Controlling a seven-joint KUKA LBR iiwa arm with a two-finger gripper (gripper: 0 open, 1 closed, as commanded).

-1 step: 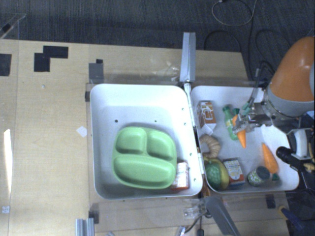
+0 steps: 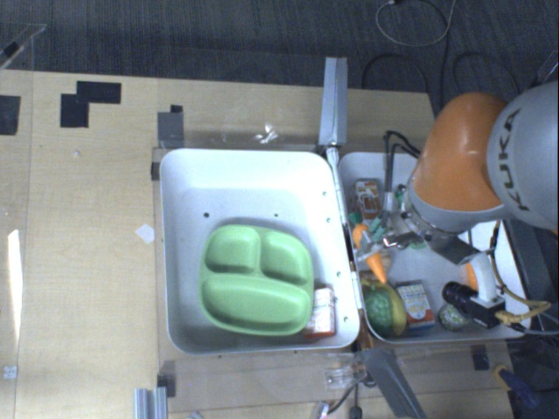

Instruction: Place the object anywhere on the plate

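While the arm hangs over the right bin, nothing can be seen held, so the scene reads as follows.

Object: not yet singled out; judging by where the arm reaches, it is one of the small things heaped in the right bin (image 2: 515,334), such as the orange piece (image 2: 374,264), the green and yellow ball (image 2: 384,311) or the small carton (image 2: 414,302).
Long axis: cannot be told, since the chosen thing is not clear; the orange piece lies slanted, top left to bottom right.
Plate (image 2: 258,279): green, with three compartments, lying flat in the left bin (image 2: 188,182), toward its near right corner.
Beside plate: a small red and white packet (image 2: 322,312) touching its right edge.
Claw (image 2: 395,236): low over the clutter at the right bin's left side; whether released or clenched, I cannot tell.
Risk: tight clutter could make the claw close on two things or on none.
Risk: a drop at the plate's right rim could land on the packet and slide off.
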